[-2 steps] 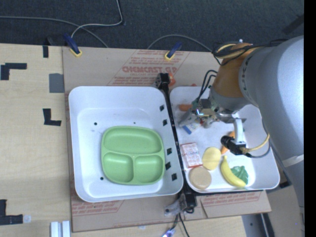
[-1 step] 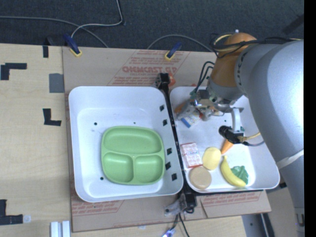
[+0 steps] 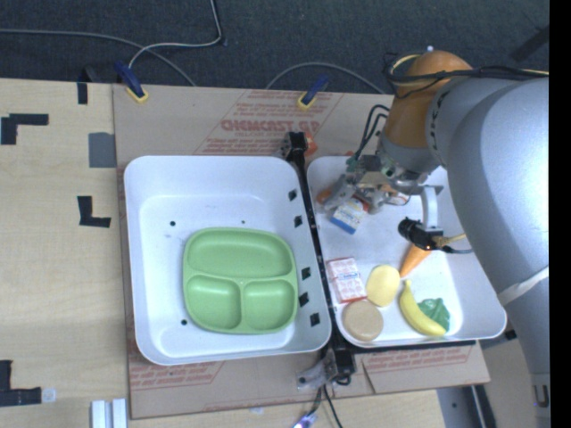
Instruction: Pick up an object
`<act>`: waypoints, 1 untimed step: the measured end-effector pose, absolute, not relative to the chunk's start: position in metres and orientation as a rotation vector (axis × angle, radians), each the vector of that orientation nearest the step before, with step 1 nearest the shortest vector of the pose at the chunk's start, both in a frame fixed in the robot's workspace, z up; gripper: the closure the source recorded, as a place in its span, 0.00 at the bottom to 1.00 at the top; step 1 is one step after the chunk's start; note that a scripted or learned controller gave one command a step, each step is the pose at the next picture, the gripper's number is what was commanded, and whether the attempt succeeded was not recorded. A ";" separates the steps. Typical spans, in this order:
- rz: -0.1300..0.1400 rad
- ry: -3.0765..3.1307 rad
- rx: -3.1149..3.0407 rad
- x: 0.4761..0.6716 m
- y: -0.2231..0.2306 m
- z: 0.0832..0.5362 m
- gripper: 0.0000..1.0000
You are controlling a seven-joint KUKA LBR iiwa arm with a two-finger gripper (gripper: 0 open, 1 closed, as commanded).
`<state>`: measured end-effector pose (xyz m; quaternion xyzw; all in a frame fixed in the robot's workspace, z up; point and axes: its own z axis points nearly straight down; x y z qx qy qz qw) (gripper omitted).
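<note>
My gripper (image 3: 359, 193) hangs low over the far end of the right bin (image 3: 471, 285), under the orange wrist band. Just below and left of it lies a small blue and white packet (image 3: 344, 218), very close to the gripper; whether they touch I cannot tell. Nearer the front of the same bin lie a red and white box (image 3: 344, 279), a pale yellow lemon (image 3: 384, 285), a tan round disc (image 3: 363, 321), a banana (image 3: 417, 315), a green piece (image 3: 436, 310) and an orange carrot (image 3: 412, 259).
The left bin (image 3: 152, 239) holds a green divided plate (image 3: 240, 279). The grey arm (image 3: 500, 176) covers the right side of the right bin. A black divider (image 3: 308, 230) runs between the bins. Cardboard lies under both.
</note>
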<state>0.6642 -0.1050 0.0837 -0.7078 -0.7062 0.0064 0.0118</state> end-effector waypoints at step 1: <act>0.003 -2.222 -2.222 0.668 -0.095 0.085 0.00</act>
